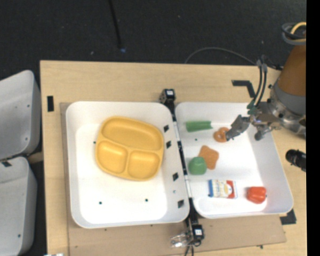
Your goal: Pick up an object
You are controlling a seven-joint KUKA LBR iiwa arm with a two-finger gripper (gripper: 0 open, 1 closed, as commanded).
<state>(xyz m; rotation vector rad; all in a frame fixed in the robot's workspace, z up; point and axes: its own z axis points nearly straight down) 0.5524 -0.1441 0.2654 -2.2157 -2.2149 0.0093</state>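
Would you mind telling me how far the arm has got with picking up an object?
Nothing looks picked up yet. The claw hangs over the right bin, spread open beside the small orange piece. The green cylinder, green cup, carton and red pepper lie untouched. Gripping and lifting remain.

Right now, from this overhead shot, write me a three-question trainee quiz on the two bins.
1. True or false: the yellow divided plate lies in the same bin as the green cup.
2. Which item lies nearest the gripper? A) red pepper B) small orange piece C) white carton
3. Fill in: the long green piece lies near the ____ edge of the right bin, as the picture shows it.

Key
1. False: the plate is in the left bin, the cup in the right.
2. B
3. Top
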